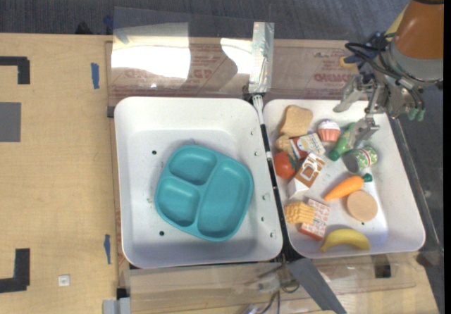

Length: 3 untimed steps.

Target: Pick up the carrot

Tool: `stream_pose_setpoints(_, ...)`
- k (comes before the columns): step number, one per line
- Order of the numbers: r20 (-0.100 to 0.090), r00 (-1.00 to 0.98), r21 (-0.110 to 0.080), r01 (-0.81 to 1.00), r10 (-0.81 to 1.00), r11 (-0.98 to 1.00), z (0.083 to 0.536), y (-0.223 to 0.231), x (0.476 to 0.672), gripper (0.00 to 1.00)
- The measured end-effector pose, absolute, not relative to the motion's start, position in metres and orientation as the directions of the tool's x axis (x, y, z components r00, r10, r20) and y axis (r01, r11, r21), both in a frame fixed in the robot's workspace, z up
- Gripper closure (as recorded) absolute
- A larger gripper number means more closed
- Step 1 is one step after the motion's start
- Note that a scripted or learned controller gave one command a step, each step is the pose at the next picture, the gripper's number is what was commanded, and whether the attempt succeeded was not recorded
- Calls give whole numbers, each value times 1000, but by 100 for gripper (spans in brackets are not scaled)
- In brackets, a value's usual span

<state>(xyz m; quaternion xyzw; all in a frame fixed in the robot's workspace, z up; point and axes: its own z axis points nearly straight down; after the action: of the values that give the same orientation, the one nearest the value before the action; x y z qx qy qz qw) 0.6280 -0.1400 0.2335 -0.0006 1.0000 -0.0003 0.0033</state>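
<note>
1. Where the two white bins sit side by side, the carrot (344,186) lies in the right bin (409,231), toward that bin's right half and a little below its middle, its orange body slanting up to the right with a small green tip at the upper end.
2. Crowding the carrot: a round tan disc (362,205) touches or nearly touches it just below and to the right, a green and white round toy (364,158) sits just above its tip, and a small white and brown carton (310,170) lies just to its left.
3. Further off in the same bin are a banana (344,239) along the near edge, a yellow and red packet (307,214) beside it, a red tomato-like piece (284,165) against the left wall, a slice of bread (297,120) at the far left corner and a cupcake (329,130) next to it.
4. Left of all this, the left bin (134,129) holds a teal divided plate (204,192).
5. Reaching in from the upper right, the grey arm with its orange band (421,20) hangs over the far right corner of the right bin, wrist pointing down.
6. Its gripper (365,129) hovers above the green toy, well up and to the right of the carrot; its fingers (369,124) grasp nothing that I can see, and how wide they stand cannot be told.
</note>
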Motion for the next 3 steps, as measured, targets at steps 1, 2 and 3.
stream_pose_setpoints(1, -17, -986, -5, -168, -168, 986, 106, -142, 597, 0)
stream_pose_setpoints(2, -10, -981, -4, -194, -194, 981, 89, -168, 530, 0)
stream_pose_setpoints(3, -23, -980, -10, -196, -196, 981, 103, -167, 535, 100)
